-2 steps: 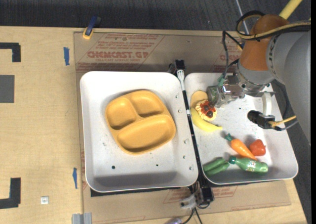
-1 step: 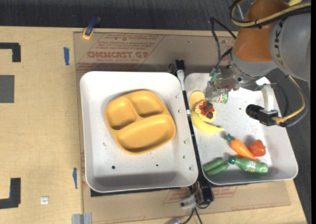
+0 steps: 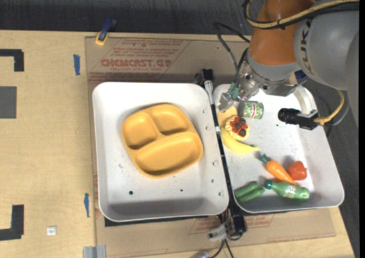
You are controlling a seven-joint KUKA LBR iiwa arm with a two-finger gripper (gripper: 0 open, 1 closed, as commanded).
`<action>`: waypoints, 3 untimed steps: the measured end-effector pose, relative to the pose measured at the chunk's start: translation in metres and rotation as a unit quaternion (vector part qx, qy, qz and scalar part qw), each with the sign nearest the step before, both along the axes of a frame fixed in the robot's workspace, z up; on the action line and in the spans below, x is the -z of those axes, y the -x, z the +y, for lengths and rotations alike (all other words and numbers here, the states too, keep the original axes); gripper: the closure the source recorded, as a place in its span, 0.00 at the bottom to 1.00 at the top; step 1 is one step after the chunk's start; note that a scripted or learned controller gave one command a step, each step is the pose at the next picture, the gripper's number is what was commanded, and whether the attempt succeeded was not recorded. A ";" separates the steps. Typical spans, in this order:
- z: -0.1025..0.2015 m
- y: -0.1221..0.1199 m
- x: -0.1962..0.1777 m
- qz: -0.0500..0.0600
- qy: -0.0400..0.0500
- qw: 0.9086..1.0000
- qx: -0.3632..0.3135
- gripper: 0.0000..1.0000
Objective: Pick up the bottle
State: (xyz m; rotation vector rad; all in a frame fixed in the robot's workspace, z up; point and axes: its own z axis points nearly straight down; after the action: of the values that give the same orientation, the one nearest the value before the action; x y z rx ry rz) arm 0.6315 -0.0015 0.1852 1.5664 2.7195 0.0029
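At the near edge of the right-hand shallow white bin (image 3: 331,191) lies a green plastic bottle (image 3: 288,190) on its side, its neck pointing toward the divider, with a green pepper-like toy (image 3: 249,191) just beside it on the left, the two nearly end to end. Just behind them sit an orange toy carrot with a green top (image 3: 277,168) and a small red toy pepper (image 3: 297,170), close together. Farther back, near the divider, a yellow toy banana (image 3: 234,140) curves along the bin floor with a small red-and-dark toy (image 3: 239,127) resting on its upper end. Behind that, a small green-and-white can with a red band (image 3: 251,110) lies tilted on its side. The two-finger gripper (image 3: 238,94) hangs at the far left corner of this bin, right over the can and well apart from the bottle; whether its fingers are spread or closed cannot be told from this angle, and nothing is visibly between them. A black cylindrical fitting (image 3: 296,117) juts out over the bin to the right. The left-hand white bin (image 3: 108,188) holds a yellow plastic divided plate (image 3: 162,138) turned at a slant. Above, the grey arm with its orange band (image 3: 279,20) reaches in from the right.
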 end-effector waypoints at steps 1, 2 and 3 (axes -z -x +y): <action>-0.119 0.037 -0.005 0.002 0.000 1.000 0.010 1.00; -0.011 0.063 -0.007 0.002 0.000 0.993 -0.122 1.00; 0.003 0.038 0.000 0.001 0.000 0.974 0.227 1.00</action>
State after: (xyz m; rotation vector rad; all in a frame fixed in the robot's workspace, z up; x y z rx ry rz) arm 0.5934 0.0012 0.1847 2.1444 2.2937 0.0012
